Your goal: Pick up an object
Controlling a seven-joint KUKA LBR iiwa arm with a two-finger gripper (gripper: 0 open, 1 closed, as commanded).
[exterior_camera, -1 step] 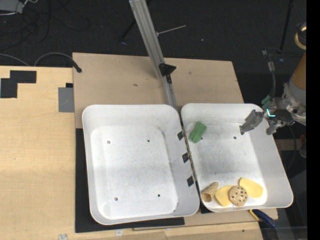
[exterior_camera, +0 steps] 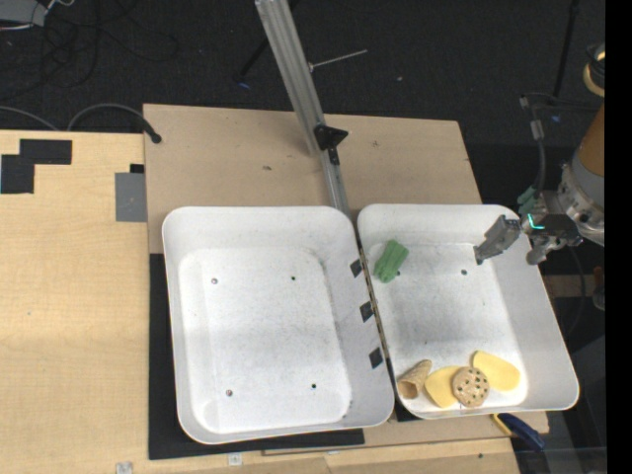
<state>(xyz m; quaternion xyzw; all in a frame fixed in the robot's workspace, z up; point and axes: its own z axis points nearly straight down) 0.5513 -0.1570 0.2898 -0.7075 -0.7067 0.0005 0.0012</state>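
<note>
The claw (exterior_camera: pixel 513 242) hangs over the far right edge of the right bin (exterior_camera: pixel 538 309). Its two dark fingers (exterior_camera: pixel 494 238) stand spread well apart, one over the bin floor and the other by the rim, and nothing shows between them. No object touches them.

Taking the right bin as the landmark: to its left, touching along the shared wall, sits the left bin (exterior_camera: pixel 188 265), a shallow white tray. Three small black clips (exterior_camera: pixel 366 311) run down the seam between the two. Both bins rest on a tan board (exterior_camera: pixel 227 156) over a dark mat (exterior_camera: pixel 158 363); further left is a lighter wooden tabletop (exterior_camera: pixel 69 294) with black and grey patches. Behind the right bin a slanted metal rail (exterior_camera: pixel 296 77) rises from the seam toward the back, with a black bracket (exterior_camera: pixel 329 136) partway along it. The floor behind is dark, with cables lying across it.

Inside the right bin, a green block (exterior_camera: pixel 391 261) lies near the far left corner, just beside the seam and well apart from the claw. Along the near wall, from left to right, lie a tan cone-shaped piece (exterior_camera: pixel 415 374), a round brown cookie-like disc (exterior_camera: pixel 470 387) resting on a yellow piece (exterior_camera: pixel 441 387), and another yellow piece (exterior_camera: pixel 497 369), all close together.
</note>
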